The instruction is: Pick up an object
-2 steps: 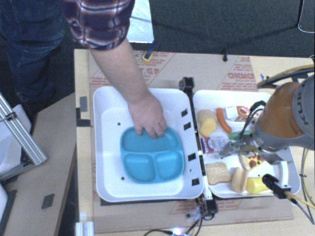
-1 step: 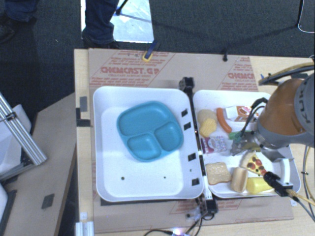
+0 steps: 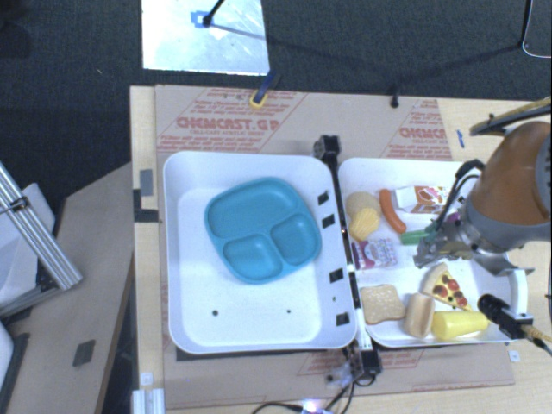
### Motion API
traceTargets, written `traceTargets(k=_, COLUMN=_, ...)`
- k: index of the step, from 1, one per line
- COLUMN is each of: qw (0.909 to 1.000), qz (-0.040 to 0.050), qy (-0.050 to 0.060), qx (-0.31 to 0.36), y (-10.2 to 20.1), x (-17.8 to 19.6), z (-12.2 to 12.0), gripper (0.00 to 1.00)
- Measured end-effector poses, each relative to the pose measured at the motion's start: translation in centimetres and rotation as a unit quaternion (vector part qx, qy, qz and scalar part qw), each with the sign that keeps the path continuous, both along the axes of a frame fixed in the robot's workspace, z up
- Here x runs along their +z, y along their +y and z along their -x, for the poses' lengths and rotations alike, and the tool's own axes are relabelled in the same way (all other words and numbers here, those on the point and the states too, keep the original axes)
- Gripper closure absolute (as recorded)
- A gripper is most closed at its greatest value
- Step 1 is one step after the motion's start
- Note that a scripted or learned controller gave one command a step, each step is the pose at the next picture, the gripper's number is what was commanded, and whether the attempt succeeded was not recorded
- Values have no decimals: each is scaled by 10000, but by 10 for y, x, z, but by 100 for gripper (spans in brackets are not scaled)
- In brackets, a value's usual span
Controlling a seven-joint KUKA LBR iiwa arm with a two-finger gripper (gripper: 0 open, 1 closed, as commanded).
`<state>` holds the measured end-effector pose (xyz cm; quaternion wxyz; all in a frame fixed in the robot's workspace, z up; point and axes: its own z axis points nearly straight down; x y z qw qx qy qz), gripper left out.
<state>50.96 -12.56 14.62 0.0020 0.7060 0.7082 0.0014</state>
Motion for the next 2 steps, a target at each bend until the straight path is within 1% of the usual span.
traceTargets(k=2, qw=10000, qz=2, qy=-8, qx=5, y=-4, x=81, z=-3, gripper=100)
